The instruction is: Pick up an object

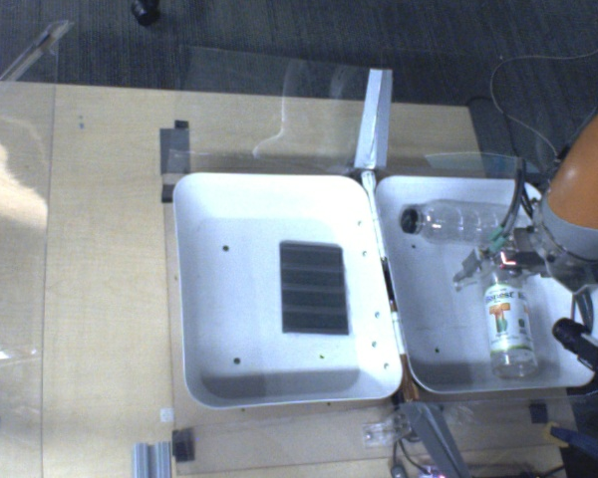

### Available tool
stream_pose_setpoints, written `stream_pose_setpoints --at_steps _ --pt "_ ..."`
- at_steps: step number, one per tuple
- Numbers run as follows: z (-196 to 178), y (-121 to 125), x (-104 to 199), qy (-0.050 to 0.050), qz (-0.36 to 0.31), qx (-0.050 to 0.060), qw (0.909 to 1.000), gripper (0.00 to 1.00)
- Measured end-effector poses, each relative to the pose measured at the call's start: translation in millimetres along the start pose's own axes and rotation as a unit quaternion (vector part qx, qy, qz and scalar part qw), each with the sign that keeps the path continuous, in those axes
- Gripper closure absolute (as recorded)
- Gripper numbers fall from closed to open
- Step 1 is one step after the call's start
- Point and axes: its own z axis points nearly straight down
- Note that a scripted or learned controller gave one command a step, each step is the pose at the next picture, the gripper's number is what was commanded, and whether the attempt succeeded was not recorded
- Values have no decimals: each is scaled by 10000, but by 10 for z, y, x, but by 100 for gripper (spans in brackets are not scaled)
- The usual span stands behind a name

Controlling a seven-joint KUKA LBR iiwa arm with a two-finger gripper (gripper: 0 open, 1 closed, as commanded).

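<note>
Arm over the right bin [419, 361], two bottles under it.

My view cuts the arm [588, 182] off at the right edge; the gripper [498, 259] is a blur — I cannot tell its state. It hangs between a clear bottle [448, 220] lying along the bin's far side and a labelled bottle [507, 325] nearer me. The left bin [209, 297] holds a dark ribbed pad [314, 288].

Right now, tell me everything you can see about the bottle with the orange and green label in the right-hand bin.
The labelled bottle is clear plastic with a white label printed in orange and green. It lies on its side on the floor of the right bin, lengthwise toward the near wall, its top end pointing toward the end effector just above it. Whether the two touch I cannot tell. A second clear bottle lies apart near the far wall.
</note>
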Motion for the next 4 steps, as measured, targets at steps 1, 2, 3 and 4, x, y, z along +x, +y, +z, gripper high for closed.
stream_pose_setpoints --at_steps 1,2,3,4 --pt "472 523 -514 -4 316 -6 9995 0" --pt "1253 1232 -671 27 272 88 9996 0" --pt "1224 619 -833 -18 -309 -39 9995 0" --pt "1096 654 -816 -17 -319 -78 9995 100"
